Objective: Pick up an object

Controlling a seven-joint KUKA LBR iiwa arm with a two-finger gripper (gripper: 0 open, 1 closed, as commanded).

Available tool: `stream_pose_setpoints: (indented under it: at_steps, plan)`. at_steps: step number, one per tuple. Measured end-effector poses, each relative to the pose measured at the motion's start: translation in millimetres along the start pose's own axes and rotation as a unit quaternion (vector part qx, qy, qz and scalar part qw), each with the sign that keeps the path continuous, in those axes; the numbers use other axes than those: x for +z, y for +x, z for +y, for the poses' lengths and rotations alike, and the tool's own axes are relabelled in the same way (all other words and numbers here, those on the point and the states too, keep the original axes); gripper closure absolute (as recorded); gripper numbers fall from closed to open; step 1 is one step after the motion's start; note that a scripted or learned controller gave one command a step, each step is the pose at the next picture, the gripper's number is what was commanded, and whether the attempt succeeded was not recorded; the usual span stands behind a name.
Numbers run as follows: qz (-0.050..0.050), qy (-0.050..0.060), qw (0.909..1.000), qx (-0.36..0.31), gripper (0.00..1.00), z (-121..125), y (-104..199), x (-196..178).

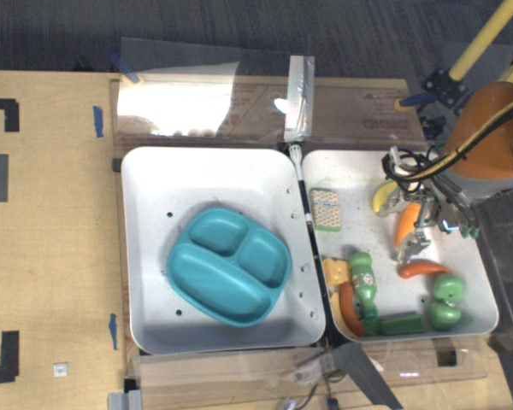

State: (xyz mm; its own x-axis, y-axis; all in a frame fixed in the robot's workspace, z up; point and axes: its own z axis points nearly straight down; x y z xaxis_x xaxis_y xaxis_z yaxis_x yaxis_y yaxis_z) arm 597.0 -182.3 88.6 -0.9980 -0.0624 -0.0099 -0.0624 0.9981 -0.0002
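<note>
Two white bins sit side by side on the bench: the left bin (145, 186) carries a teal divided plate (230, 266), and the right bin (359, 169) holds the clutter of toy food from which one item is to be lifted. The gripper (417, 229) is down inside the right bin, its metal fingers right at an orange carrot-like piece (407, 221), with a yellow banana-like piece (382, 196) just beside it and a red-orange pepper shape (422, 269) just below. Whether the fingers are spread or pressed together is something I cannot tell from this slant, nor whether the carrot sits between them, so I judge the pick as not yet shown done: nothing is visibly raised off the bin floor. Left to do, by my reading, are a sure grasp and a lift. The arm reaches in from the right, its orange band (487, 131) above the wrist, cables looping over the gripper. Green pieces (445, 301) lie near the bin's lower corner, and a small striped packet (325, 209) lies by the dividing wall.
</note>
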Motion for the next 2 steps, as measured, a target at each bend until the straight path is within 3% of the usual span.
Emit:
stream_pose_setpoints:
  at_steps: [1, 2]
  plan:
    - [-0.008, 0.002, 1.0, -0.001, 1.0, -0.1, -4.8, -14.3]
    - [-0.006, 0.003, 0.9981, -0.061, 1.0, -8.8, -53.3, -193.0]
